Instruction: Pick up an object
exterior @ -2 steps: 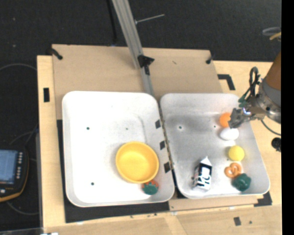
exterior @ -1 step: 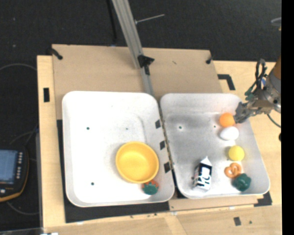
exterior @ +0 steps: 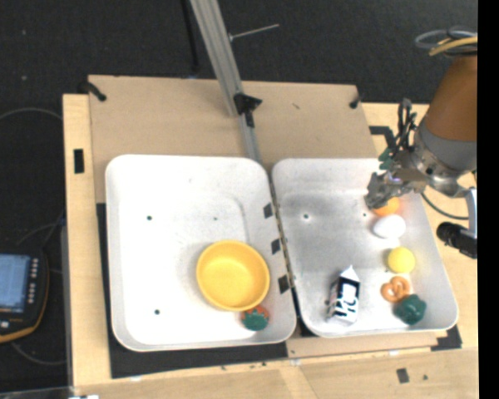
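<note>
My gripper (exterior: 384, 191) hangs low over the right bin (exterior: 316, 189) near its right wall, above an orange object (exterior: 387, 209) that peeks out beneath it. A white egg-shaped object (exterior: 389, 226) lies just below that. Further down the same side sit a yellow ball (exterior: 401, 260), an orange pretzel-like piece (exterior: 395, 288) and a dark green object (exterior: 411, 309). A small white and blue carton (exterior: 344, 297) stands near the bin's front.
The left bin (exterior: 166, 198) holds a yellow bowl (exterior: 232, 274) with a small green and red piece (exterior: 256, 318) by its front edge. A grey metal pole (exterior: 220, 52) slants up from between the bins. A handheld pendant (exterior: 11, 293) lies at far left.
</note>
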Robot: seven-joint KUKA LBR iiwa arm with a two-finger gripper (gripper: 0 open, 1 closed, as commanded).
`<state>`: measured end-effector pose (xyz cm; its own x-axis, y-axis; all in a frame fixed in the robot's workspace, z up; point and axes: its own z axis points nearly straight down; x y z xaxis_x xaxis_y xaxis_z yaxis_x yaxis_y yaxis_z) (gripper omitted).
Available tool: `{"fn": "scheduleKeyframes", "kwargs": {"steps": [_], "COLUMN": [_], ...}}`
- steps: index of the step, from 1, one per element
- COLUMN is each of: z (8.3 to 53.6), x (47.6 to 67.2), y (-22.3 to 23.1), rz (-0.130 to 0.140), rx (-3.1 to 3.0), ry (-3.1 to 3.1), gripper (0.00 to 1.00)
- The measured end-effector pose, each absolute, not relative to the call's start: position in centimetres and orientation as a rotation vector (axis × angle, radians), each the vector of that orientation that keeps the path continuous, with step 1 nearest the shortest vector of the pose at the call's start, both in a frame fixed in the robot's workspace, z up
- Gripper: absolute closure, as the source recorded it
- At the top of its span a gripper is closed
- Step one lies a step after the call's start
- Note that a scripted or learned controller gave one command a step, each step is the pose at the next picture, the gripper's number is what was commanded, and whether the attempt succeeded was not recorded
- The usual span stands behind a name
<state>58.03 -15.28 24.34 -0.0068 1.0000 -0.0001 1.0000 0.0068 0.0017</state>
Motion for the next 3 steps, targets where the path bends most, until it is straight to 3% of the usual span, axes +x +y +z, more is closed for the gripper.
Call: {"fn": "scheduleKeyframes", "kwargs": {"steps": [3], "z": [23.0], "x": [58.3], "y": [0.7], "rz": [-0.001], "rx": [2.215], "ry": [2.231], "gripper": [1.00]}}
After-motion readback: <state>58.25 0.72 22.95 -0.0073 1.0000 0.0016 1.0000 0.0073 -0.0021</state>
